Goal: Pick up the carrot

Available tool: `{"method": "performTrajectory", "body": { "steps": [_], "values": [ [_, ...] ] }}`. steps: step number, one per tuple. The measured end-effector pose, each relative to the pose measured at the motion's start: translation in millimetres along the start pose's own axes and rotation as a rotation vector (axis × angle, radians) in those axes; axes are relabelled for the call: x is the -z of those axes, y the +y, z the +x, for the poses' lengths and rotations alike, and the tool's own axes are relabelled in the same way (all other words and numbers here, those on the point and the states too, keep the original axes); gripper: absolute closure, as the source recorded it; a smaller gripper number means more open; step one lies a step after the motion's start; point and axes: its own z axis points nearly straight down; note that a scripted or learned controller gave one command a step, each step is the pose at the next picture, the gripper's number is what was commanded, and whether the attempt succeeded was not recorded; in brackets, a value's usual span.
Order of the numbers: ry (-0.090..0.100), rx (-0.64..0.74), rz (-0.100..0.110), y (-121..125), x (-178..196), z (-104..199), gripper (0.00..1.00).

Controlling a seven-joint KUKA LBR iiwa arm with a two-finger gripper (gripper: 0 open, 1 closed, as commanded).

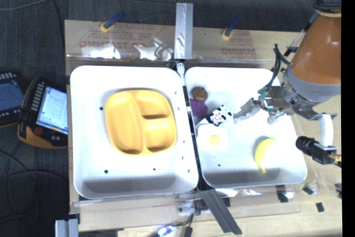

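pendant (47, 114): far left, off the bench (266, 41), on dark carpet; orange-edged body, lit screen facing up.
left bin (83, 164): white, shallow; we see one thing in it.
tray (141, 121): yellow, three compartments, sits about mid left bin, slightly toward the back wall.
clamps: two blue-and-yellow ones on the back edge of the bench, one behind each bin (112, 20) (230, 30).
right bin (288, 175): white, butts against the left bin along the centre seam.
doll (198, 100): brown round head, purple body, against the right bin's left wall, near the back.
cow toy (219, 116): small, black-and-white patches, just right of the doll and a bit nearer the front.
egg (215, 140): white disc with yellow centre, flat on the bin floor, just in front of the cow toy.
yellow piece (264, 152): curved, plain yellow, front right of the right bin, well apart from the egg.
carrot: we can't pick it out among the things in view, so we can't say where it is or what it looks like.
hand (244, 112): grey, pointing left over the right bin, tip near the cow toy, not visibly touching it; released or clenched, we can't tell.
arm (319, 58): comes in from the right, orange band above grey wrist.
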Motion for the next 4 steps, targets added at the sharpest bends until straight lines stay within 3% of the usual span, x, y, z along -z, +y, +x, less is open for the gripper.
{"method": "performTrajectory", "body": {
  "steps": [1,2,3,4],
  "values": [
    [0.000,-0.097,0.003,1.4,-143.2,-6.9,0.00],
    [-0.001,0.075,-0.013,-15.9,-168.3,-34.9,0.00],
    [-0.013,0.266,-0.020,-14.7,-167.7,-7.1,0.00],
    [-0.012,0.544,-0.019,-14.3,-167.7,-11.2,0.00]
  ]
}}
